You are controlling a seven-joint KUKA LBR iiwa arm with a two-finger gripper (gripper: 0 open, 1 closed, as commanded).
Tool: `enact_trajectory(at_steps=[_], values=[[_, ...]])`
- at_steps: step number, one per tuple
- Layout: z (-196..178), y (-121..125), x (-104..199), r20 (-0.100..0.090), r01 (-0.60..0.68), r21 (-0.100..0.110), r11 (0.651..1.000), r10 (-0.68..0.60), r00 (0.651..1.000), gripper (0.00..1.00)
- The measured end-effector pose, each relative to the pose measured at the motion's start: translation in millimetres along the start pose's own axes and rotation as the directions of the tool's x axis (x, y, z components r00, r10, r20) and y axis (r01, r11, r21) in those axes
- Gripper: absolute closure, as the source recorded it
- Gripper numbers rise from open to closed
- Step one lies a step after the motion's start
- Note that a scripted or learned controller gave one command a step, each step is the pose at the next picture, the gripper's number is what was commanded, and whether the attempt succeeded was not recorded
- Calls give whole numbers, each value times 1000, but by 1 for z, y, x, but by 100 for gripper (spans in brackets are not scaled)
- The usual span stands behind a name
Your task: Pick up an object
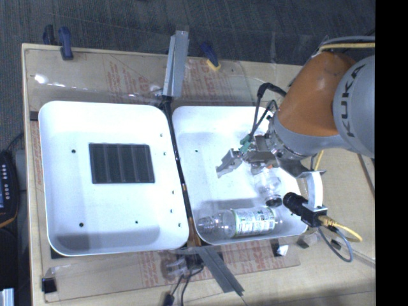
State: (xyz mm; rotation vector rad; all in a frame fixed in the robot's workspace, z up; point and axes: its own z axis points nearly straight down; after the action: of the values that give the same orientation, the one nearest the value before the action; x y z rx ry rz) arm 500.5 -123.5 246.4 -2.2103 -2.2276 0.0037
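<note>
Hovering gripper [228,162], finger state impossible to tell, above right bin [191,132] floor; clear bottle [239,223] lying below-right, round and slick, likely rolling from any off-centre pinch

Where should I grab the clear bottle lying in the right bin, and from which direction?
Probably across the middle of the clear bottle, at its label, coming straight down. It lies on its side along the right bin's near wall, so close the fingers across its width.

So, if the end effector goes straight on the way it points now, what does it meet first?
It points left and slightly down. The end effector would probably meet the bare floor of the right bin first. The bottle lies nearer the camera, off that line, though depth is unclear.
</note>
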Motion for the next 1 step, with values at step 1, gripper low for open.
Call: enact_trajectory(at_steps=[1], values=[[14,-25,-75,-1,-169,2,986,169,986,0]])
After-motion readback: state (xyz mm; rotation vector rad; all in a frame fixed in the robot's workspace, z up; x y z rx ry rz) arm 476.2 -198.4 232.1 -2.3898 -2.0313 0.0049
